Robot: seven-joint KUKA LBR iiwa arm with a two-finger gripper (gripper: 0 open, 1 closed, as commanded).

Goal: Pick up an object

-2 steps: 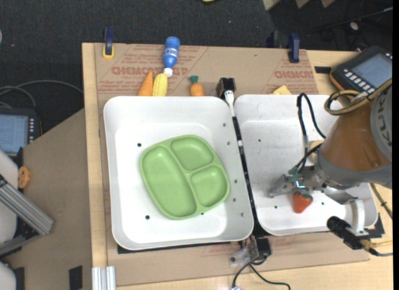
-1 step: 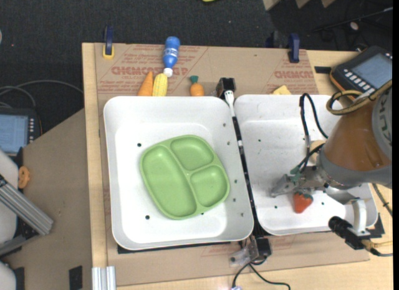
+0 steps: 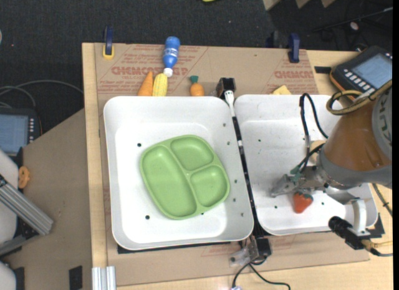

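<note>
Red object (image 3: 302, 203), small and rounded with a hint of green at its top, possibly a toy strawberry: located in the right bin (image 3: 268, 158), lower right of the frame, resting on the bin floor close to the near wall. Positioned directly beneath and slightly right of the claw (image 3: 288, 184), touching or nearly touching the fingertips; contact not confirmable from this angle. Not seen between the fingers.

Claw state: cannot tell. Metal parts low over the bin floor, partly masked by the orange-banded wrist (image 3: 352, 139).

Risks noted:
- Off-centre approach. Object appears to sit to one side of the claw, so a closing stroke may push it away instead of capturing it.
- Rounded shape likely to roll or squirt out under uneven pressure.
- Proximity to the bin's near wall may block a finger or trap the object against the wall.
- Cable (image 3: 307, 120) hanging near the wrist could snag during lift.

Left bin (image 3: 118, 158) holds a green divided plate (image 3: 184, 175); well apart, not a concern. Surface (image 3: 93, 83) above the bins carries small toy items.
</note>
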